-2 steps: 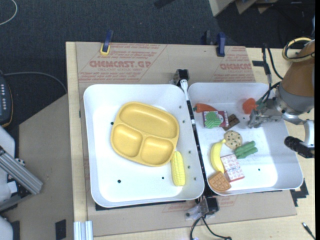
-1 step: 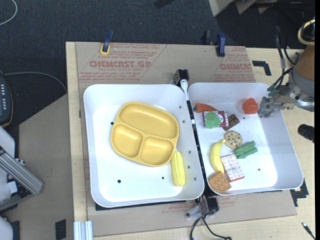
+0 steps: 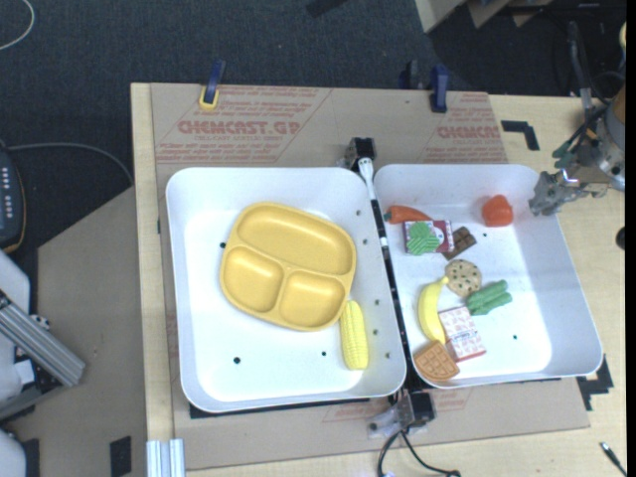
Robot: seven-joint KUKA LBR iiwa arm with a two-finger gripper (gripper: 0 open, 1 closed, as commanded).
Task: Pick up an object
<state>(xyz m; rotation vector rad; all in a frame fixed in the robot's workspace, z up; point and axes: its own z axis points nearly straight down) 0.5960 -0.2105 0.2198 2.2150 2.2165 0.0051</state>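
The red object [image 3: 497, 210], probably a toy tomato, is seen in the right bin [image 3: 556, 296], near its far right corner and apart from the other toys. The gripper [image 3: 549, 195] is held just beside it, at the bin's right rim; whether it is spread or pressed together cannot be told, and nothing is seen held in it. Further left, a carrot [image 3: 406, 213], a cookie [image 3: 462, 275], a banana [image 3: 430, 308] and a waffle [image 3: 436, 363] are clustered. In the left bin [image 3: 199, 296] a yellow tray [image 3: 287, 264] and a corn cob [image 3: 354, 333] are found. The isolated red object would best be approached from directly above, centred before descent, so the rim is avoided.
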